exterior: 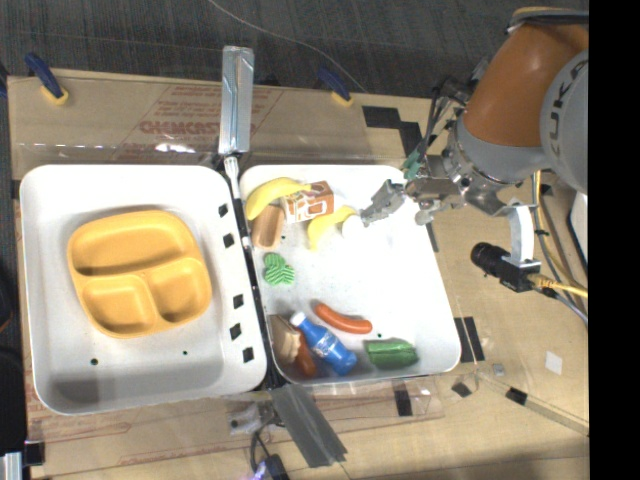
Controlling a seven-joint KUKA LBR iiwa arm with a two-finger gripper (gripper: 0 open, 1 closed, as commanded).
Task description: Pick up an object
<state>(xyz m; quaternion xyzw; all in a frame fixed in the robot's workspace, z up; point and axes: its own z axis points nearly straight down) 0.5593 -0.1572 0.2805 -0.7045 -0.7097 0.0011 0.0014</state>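
Two bins on counter | I see end effector [383,204] over right bin [430,298], grip state unreadable | nearest target: banana [328,225] just beside it | risk: crowded carton [308,204] deflects my grasp, I judge.

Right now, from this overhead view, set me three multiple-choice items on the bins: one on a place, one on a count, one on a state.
1. Where does the yellow divided tray lie?
A. In the left bin
B. In the right bin
C. On the bench outside both bins

2. How many bananas lie in the right bin?
A. None
B. Two
C. Five

3. How is the blue bottle positioned?
A. Standing upright
B. Lying on its side
C. Held up in the air

Answers:
1. A, the tray sits on the floor of the left bin.
2. B, one banana lies near the divider, another beside the small carton.
3. B, it lies lengthwise on the bin floor next to the red sausage.
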